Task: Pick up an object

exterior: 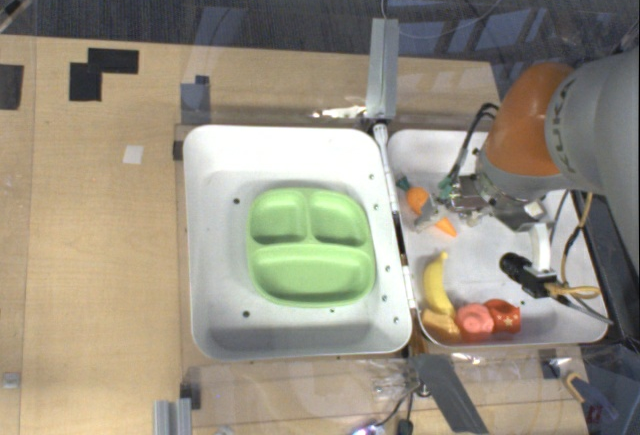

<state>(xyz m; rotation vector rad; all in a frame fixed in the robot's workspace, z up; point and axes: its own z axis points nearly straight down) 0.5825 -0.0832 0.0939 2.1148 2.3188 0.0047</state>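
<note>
1. Two white bins sit side by side on the desk [90,253]: the left bin [215,323] in the middle of the frame, the right bin [575,328] at the right.
2. The left bin carries one green three-compartment tray [310,245], lying flat near its middle.
3. The pickable things gather along the left and lower part of the right bin, probably where they came to rest against its wall: one banana [435,285], one pink item [474,319] touching a red one [505,317], and one orange piece [416,198] higher up.
4. One arm [590,118] leans in from the right edge, wrist over the right bin, seemingly to search there.
5. The tool [462,195] hangs just right of the orange piece; how far it is open cannot be told, and nothing is seen held.
</note>
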